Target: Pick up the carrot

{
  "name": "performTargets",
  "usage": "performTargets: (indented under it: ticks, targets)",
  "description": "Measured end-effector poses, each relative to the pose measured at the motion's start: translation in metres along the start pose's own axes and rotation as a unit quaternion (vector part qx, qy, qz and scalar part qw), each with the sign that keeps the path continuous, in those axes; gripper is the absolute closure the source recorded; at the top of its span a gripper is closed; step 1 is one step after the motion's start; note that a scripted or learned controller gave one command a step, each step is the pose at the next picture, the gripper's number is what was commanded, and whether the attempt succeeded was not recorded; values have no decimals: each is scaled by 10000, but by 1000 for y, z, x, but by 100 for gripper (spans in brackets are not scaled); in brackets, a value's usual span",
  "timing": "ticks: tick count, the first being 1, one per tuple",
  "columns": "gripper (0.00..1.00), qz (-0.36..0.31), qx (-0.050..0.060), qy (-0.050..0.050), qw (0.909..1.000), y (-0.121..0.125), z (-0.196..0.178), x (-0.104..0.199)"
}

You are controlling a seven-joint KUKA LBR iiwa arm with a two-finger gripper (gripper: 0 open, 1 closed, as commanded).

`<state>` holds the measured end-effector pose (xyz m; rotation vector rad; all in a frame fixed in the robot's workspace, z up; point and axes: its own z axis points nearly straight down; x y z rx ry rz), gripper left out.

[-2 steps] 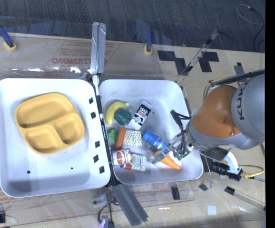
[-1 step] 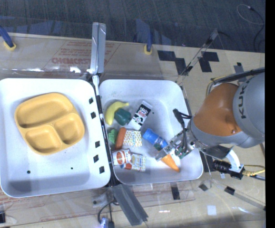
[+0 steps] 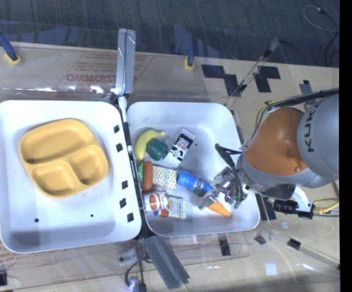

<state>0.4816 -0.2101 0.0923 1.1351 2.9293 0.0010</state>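
**Carrot grab: slip and clutter risk**

Claw (image 3: 229, 190) is low in the right white bin (image 3: 225, 117), right at the small orange tapered carrot (image 3: 220, 209) near the front-right corner. Can't tell if it's spread or pinching. Risks: the blue plastic bottle (image 3: 191, 181) touches the carrot's left side and could get nudged or caught; the bin wall crowds the approach; the tapered shape may squirt out.

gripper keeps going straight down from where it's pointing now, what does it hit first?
Most likely the carrot: the gripper hangs just above its upper end in the right bin, with the blue bottle close to its left. Height is hard to judge from this slanted view.
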Motion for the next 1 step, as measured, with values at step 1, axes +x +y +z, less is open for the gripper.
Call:
performTargets:
  ticks: [1]
  targets:
    - [100,-477,2,-8,9989,44,-91,-9]
